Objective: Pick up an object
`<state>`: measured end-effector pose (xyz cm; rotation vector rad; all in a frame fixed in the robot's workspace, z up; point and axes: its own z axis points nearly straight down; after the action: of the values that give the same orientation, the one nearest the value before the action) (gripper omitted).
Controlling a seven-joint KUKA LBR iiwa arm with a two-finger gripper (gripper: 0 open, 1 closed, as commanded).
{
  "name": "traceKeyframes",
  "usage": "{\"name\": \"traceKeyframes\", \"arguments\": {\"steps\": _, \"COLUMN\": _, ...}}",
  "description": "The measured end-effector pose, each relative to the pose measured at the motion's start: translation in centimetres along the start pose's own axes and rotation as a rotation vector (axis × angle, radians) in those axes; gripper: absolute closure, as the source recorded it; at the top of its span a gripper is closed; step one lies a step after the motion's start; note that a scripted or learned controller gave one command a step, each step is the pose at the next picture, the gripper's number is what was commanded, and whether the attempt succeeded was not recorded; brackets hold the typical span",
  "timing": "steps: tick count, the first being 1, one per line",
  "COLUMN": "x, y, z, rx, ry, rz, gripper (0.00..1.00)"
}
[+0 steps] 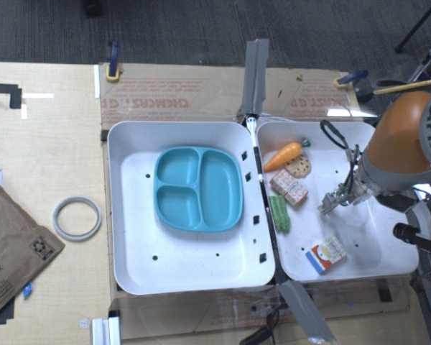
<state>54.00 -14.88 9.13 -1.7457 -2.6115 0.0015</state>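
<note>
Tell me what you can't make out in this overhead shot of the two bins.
- Gripper, camera view: too small and blurred to make out clearly.
- Small carton: print too small to read.
- Brown paper bag: cut off by the left edge.
- Arm: base cut off at the right edge.

Two bins [122, 214], one plate [199, 189], five small items [288, 188].

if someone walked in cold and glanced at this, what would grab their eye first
Probably the teal plate, alone in the middle of the left bin. Next, the orange band of the arm at the right, with its claw low over the right bin. Then the carrot among small items along that bin's left side.
</note>
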Motion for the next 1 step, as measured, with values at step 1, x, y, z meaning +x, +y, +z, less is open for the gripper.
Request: {"name": "traceKeyframes", "arguments": {"steps": 1, "x": -1.66, "y": 12.28, "z": -8.34, "rx": -0.004, "ry": -0.003, "rz": -0.010, "gripper": 0.00}}
